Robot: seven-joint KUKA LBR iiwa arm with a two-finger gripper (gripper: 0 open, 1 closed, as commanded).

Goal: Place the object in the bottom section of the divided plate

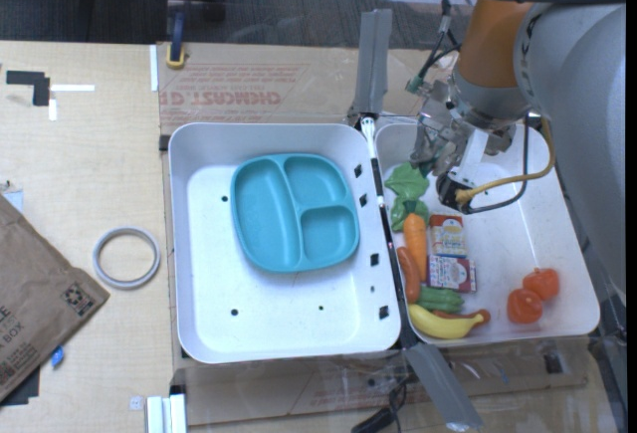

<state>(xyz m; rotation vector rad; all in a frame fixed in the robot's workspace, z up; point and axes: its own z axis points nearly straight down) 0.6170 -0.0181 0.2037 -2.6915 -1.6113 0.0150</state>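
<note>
A teal divided plate (264,212) lies in the left white bin (204,322), with one long section on its left and two smaller ones on its right, all bare. My gripper (435,162) hangs over the far left corner of the right bin (572,222), just above a green leafy toy (406,182). Below that lie an orange carrot (414,234), a red and white packet (450,254), a green piece (439,300) and a yellow banana (446,322). Two red-orange pieces (525,305) sit at the bin's near right. I see nothing held.
A ring of tape (126,255) lies on the wooden bench left of the bins. A brown cardboard box (30,307) fills the lower left corner. The arm's grey body (587,73) looms over the right bin's far side.
</note>
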